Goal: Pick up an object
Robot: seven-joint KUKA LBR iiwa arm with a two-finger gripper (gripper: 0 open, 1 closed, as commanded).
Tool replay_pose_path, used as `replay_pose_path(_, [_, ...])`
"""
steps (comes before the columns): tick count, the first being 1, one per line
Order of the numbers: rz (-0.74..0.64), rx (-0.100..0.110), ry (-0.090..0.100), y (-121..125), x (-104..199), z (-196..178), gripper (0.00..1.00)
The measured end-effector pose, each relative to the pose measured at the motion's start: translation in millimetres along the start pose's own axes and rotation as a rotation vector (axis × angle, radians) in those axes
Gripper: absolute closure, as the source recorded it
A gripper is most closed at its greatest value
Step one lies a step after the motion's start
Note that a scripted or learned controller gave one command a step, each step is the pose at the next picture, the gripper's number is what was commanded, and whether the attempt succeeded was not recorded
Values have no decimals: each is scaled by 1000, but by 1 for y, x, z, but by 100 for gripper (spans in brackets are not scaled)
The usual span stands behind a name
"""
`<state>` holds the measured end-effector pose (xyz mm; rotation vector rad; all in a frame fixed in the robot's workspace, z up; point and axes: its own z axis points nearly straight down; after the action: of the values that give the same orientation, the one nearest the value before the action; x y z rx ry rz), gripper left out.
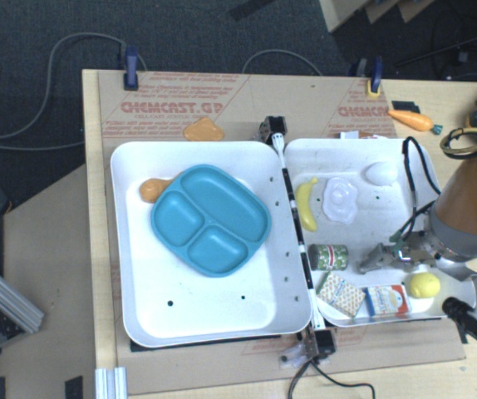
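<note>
A small green can point(328, 257) lies on its side at the right bin's point(351, 150) left wall, near a banana point(305, 205); the pincer point(371, 261) hovers just right of it, whether spread or pressed together I cannot tell

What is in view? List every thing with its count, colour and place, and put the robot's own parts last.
white bins: 2, white, side by side on the bench
divided plate: 1, blue, left bin
orange lump: 1, orange, left bin, at the plate's left edge
banana: 1, yellow, right bin, by its left wall
clear lid: 1, translucent white, right bin, right of the banana
can: 1, green, right bin, lying on its side
packets: 2, patterned, right bin's near edge
lemon: 1, yellow, right bin, near right
carrot: 1, orange, bench beyond the right bin
clamps: 2, blue, bench's far edge
arm: 1, grey and orange, over the right bin
gripper: 1, grey, low in the right bin
</note>
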<state>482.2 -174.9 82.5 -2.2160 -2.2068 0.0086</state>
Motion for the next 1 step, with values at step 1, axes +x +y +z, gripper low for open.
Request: replay_pose_path(1, [-17, -27, -4, 44, 94, -108, 0])
